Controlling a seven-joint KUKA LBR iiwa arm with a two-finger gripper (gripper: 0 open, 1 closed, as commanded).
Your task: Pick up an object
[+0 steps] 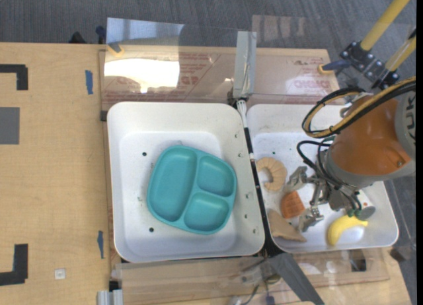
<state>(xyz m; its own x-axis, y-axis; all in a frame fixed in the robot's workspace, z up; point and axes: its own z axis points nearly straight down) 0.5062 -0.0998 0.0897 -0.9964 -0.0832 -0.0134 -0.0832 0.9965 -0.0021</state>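
**A:** Where did the objects lie?

**B:** In the right bin [380,234]. An orange piece [291,203] sat near its left wall, with a tan ring-shaped piece [270,170] just beyond it on the far side and a tan wedge [286,232] nearer, close to the front-left corner. A yellow and white piece [345,230] rested toward the near rim, to the right of those three.

**A:** How much room was there around them?

**B:** Little on the left: the ring, the orange piece and the wedge crowded the wall between the two bins. The far part of the right bin's floor lay bare. The left bin [125,165] held a teal divided plate [192,189] in its middle, with white floor showing on all sides of it.

**A:** And your fingers?

**B:** My gripper [310,198] hung over the middle of the right bin, just right of the orange piece, with my orange-banded wrist [367,142] above it. My fingers were spread apart, one beside the orange piece and one nearer the yellow one. I saw nothing between them. Whether a fingertip touched the orange piece, I could not tell.
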